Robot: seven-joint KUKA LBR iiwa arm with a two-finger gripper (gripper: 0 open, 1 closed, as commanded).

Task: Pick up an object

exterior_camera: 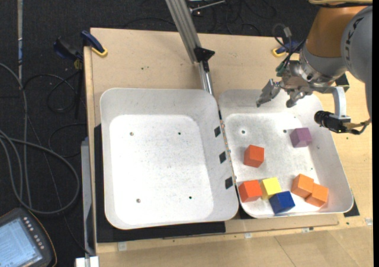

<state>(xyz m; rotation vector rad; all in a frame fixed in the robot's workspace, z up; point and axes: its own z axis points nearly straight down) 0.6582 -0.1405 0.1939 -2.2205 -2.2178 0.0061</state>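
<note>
Pincer [277, 95] of the arm, poised above the far rim of the right bin [335, 152] with its two fingers spread and nothing between them; the orange band [333, 20] sits above the wrist at the upper right. Candidate objects all lie in this bin: a purple block [301, 137] nearest the pincer, an orange block [254, 155] alone near the middle, and a crowded row along the near wall comprising an orange cube [250, 190], a yellow cube [272, 186], a blue cube [282, 202] and two touching orange blocks [311, 189]. The lone orange block or the purple block probably offers the cleanest grasp, since each has free floor on all sides for the fingers to straddle; the near-wall cluster leaves little finger room. The left bin [112, 118] offers open floor.
</note>
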